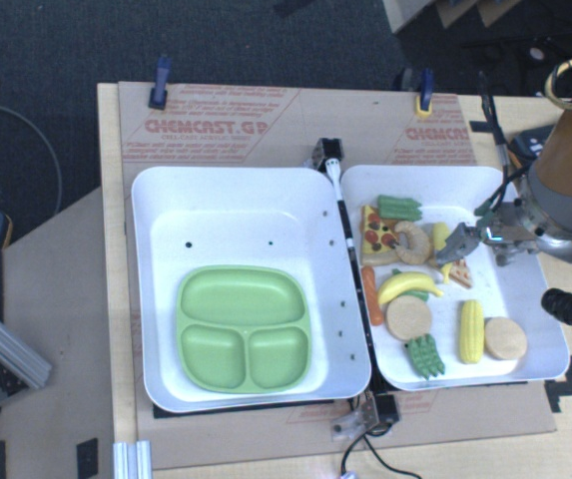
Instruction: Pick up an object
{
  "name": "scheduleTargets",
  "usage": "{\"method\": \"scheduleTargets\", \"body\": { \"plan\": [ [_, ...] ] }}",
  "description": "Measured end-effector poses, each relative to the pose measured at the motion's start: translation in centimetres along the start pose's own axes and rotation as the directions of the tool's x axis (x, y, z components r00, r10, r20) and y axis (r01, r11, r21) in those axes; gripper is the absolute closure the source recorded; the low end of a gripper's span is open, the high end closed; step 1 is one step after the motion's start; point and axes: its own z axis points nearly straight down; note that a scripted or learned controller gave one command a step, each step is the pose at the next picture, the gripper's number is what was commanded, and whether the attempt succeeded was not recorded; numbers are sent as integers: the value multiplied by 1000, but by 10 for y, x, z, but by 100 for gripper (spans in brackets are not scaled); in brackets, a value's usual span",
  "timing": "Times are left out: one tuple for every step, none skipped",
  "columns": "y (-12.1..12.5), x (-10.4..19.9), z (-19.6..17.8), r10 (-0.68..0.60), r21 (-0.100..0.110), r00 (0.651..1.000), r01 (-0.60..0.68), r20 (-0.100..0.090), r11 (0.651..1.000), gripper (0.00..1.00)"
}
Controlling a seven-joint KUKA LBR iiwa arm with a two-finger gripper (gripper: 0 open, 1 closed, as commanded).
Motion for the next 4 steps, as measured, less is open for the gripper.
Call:
{"method": "scheduleTargets", "body": {
  "plan": [
    [1, 0, -11, -1, -3, 1000, 1, 1, 1000, 100],
    [14, 70, -64, -6, -6, 1000, 6, 0, 1000, 100],
    [-46, 115, -12, -4, 11, 1000, 4, -3, 1000, 100],
    [-43, 175, -37, -7, -3, 1000, 7, -1, 1000, 100]
  ]
}}
